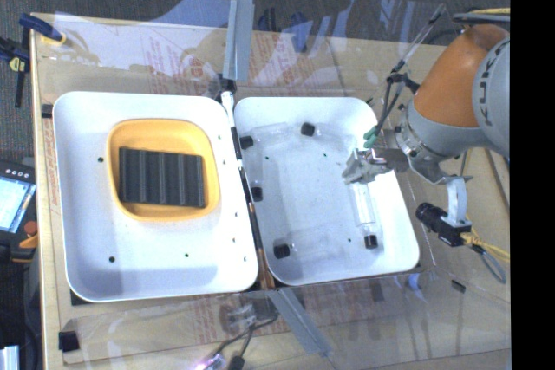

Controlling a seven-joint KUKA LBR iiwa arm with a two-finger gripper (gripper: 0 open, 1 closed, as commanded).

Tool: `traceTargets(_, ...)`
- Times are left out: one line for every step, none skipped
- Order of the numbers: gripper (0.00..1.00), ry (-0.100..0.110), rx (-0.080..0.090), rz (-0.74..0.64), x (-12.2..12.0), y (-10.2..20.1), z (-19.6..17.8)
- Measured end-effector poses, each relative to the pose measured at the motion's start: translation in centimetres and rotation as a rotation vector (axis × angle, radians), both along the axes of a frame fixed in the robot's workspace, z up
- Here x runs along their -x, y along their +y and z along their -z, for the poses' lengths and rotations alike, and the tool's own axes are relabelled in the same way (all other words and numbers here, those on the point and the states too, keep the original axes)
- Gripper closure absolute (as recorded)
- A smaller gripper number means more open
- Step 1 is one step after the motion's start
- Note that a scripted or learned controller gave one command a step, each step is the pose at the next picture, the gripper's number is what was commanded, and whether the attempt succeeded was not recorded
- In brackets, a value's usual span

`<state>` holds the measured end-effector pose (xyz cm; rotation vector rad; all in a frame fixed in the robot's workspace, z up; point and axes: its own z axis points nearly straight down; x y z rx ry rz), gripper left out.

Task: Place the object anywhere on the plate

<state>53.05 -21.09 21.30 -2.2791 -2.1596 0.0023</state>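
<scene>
Gripper (360, 165) at right bin (286, 269), jaw state unclear, near clear tube (365, 209); pinch tube mid-length, carry left to yellow plate (160, 134).

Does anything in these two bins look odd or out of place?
Mildly. The yellow plate in the left bin bears a dark ribbed rectangle. A clear tube-like object lies in the right bin.
</scene>
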Motion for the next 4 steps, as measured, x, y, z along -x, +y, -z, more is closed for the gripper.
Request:
traceTargets(1.0, -0.002, 0.0, -0.187, -3.1, 3.7, -1.0)
traceTargets(1.0, -0.002, 0.0, -0.357, -6.2, 8.9, -0.1)
traceTargets(1.0, -0.003, 0.0, -0.532, -9.0, 14.3, -1.4)
traceTargets(1.0, 0.002, -0.002, -0.783, -8.9, 17.3, 2.0)
